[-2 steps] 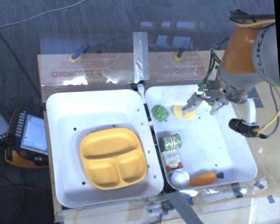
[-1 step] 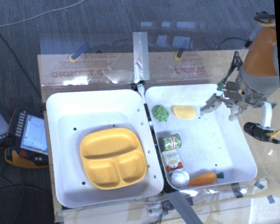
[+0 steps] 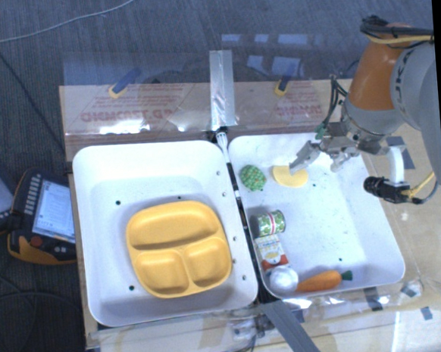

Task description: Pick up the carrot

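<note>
the carrot lies along the near wall of the right bin, beside a white ball. the gripper hovers at the far end of that bin, fingers apart and holding nothing, next to a yellow piece and a green ball. a can lies mid-bin. the left bin holds a yellow tray.

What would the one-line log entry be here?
gripper: open, over right bin far end, by yellow piece | carrot: near edge, untouched | status: not grasped
</note>
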Controlling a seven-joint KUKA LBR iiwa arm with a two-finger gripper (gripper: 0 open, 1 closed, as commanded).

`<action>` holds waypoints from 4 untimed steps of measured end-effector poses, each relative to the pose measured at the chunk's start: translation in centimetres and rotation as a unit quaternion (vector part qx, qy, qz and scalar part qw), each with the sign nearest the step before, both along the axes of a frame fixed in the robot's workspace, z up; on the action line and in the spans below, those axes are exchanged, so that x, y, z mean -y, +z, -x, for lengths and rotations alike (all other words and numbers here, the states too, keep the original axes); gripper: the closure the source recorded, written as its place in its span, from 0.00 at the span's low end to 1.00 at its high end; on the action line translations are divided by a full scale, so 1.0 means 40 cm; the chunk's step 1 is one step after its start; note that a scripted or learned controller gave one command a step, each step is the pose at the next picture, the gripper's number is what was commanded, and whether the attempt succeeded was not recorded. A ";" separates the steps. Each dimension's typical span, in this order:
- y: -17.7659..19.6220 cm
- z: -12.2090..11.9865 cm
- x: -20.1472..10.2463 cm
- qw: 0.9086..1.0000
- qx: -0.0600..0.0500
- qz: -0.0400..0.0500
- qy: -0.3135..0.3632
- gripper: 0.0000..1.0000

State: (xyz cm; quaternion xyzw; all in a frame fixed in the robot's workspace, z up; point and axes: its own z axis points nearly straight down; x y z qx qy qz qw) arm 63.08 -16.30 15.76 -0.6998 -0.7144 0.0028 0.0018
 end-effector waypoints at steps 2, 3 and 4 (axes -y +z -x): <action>-0.112 -0.064 -0.098 1.000 0.012 0.006 -0.025 1.00; 0.040 -0.092 -0.026 0.982 0.000 0.002 -0.191 1.00; -0.167 0.153 -0.094 0.962 0.008 0.000 -0.273 1.00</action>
